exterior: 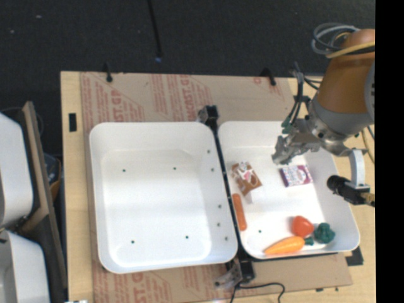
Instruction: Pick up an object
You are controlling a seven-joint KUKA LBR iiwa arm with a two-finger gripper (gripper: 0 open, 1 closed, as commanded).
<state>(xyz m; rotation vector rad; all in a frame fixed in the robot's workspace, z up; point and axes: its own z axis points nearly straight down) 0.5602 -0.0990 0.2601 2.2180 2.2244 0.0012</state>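
My gripper (pixel 285 153) hangs over the upper middle of the right bin (pixel 265 242), just above and left of a small purple and white packet (pixel 295 175). A brown and white wrapped snack (pixel 246 176) lies to its left, near the bin's left wall. An orange sausage-shaped piece (pixel 239 211) lies below that. At the bin's front sit a toy carrot (pixel 284 245), a red tomato-like piece (pixel 302 225) and a green leafy piece (pixel 324 233). Nothing shows between the fingers.
The left bin (pixel 113 169) lies beside the right one, with a black clip (pixel 209 113) at the top of their shared edge. Both rest on a cardboard sheet (pixel 158 93). A black and white fitting (pixel 349 185) sticks over the right bin's right rim.
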